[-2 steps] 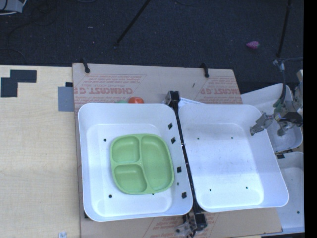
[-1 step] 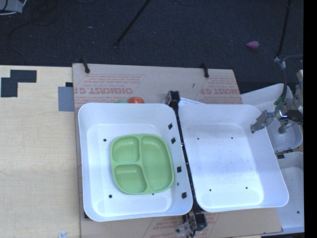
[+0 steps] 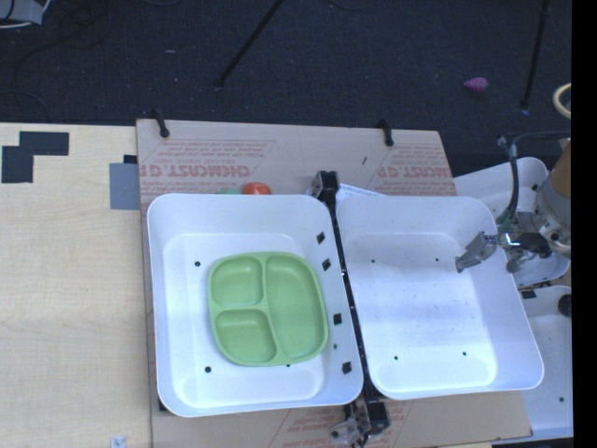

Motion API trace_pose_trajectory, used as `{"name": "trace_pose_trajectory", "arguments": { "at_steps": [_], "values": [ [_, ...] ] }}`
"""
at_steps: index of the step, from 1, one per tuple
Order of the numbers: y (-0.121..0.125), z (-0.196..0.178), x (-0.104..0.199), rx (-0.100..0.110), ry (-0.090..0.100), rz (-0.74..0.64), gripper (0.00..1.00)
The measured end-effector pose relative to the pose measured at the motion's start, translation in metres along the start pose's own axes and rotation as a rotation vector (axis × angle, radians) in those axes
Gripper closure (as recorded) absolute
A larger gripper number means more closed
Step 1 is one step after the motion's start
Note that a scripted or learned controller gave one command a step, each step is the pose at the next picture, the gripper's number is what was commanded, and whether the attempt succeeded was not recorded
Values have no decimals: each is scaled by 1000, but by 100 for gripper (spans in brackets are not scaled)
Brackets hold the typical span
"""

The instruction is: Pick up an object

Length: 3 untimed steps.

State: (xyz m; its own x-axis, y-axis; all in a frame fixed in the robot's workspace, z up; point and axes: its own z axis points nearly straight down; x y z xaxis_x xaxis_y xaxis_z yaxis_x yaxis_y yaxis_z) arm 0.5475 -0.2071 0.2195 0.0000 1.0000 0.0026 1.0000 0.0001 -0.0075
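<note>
1. We found the gripper (image 3: pixel 485 250) hanging over the right edge of the right bin (image 3: pixel 424 381), near that bin's far right corner; whether it was open or closed we could not tell.
2. Nothing lay between it and the bin floor that we could make out.
3. The only clear candidate for picking was the green divided plate (image 3: pixel 268 308), lying flat in the middle of the left bin (image 3: pixel 177 250), well apart from the gripper.
4. A small orange object (image 3: pixel 256 189) sat on the desk just beyond the left bin's far edge.
5. We judged the task to be at its approach step, with no grasp made.
6. The next move, in our view, called for crossing the divider between the bins, descending over the plate's rim, and closing on that thin edge.
</note>
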Motion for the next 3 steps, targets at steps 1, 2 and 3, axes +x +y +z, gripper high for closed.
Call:
{"name": "trace_pose_trajectory", "arguments": {
  "at_steps": [1, 2, 3],
  "values": [
    [0, 44, 3, -1, 0, 1, 0],
    [-10, 93, 5, 0, 0, 1, 0],
    [-9, 81, 4, -4, -1, 2, 100]
  ]
}}
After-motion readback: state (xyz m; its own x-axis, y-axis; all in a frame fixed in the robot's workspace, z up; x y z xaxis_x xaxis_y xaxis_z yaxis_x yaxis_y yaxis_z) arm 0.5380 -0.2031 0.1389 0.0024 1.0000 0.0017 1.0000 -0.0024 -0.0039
